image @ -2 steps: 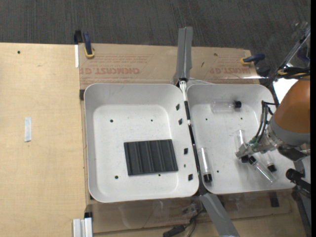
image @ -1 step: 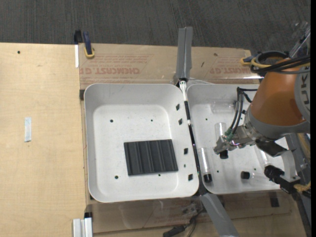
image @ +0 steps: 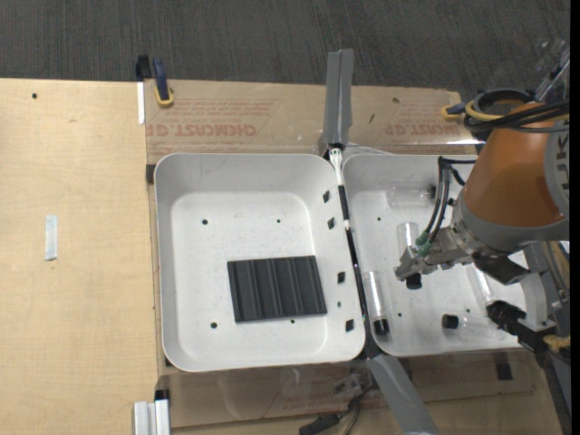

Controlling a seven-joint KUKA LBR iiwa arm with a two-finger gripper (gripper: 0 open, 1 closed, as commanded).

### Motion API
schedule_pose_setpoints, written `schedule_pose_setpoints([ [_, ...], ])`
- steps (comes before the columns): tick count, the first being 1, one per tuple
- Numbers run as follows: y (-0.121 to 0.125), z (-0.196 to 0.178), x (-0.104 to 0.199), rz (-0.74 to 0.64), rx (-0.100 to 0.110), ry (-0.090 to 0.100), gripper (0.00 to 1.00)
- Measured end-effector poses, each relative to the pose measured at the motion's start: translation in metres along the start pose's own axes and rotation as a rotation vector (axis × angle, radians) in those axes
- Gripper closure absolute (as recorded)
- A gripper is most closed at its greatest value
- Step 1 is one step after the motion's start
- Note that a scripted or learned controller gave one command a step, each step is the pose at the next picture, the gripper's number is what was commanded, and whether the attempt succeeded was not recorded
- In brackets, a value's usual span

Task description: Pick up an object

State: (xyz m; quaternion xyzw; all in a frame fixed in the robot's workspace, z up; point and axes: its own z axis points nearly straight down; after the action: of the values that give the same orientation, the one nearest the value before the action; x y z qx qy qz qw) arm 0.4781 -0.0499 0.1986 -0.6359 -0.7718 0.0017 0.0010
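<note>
Light wooden bench (image: 72,333), two shallow white bins side by side toward its right edge, left bin (image: 172,243), right bin (image: 358,184), cardboard sheet (image: 236,116) along its far edge, small strip of tape (image: 51,238) near its left edge

arm (image: 517,179) hides right bin (image: 399,329) partly

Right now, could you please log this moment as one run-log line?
arm: over right bin | gripper: low inside it, grasp unclear | left bin: dark ribbed panel lying flat
</note>
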Motion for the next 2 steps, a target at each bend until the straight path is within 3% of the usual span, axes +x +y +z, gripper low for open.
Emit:
schedule_pose_setpoints([
  [2, 0.0009, -0.0159, -0.0025, 0.002, 0.003, -0.002, 1.0],
])
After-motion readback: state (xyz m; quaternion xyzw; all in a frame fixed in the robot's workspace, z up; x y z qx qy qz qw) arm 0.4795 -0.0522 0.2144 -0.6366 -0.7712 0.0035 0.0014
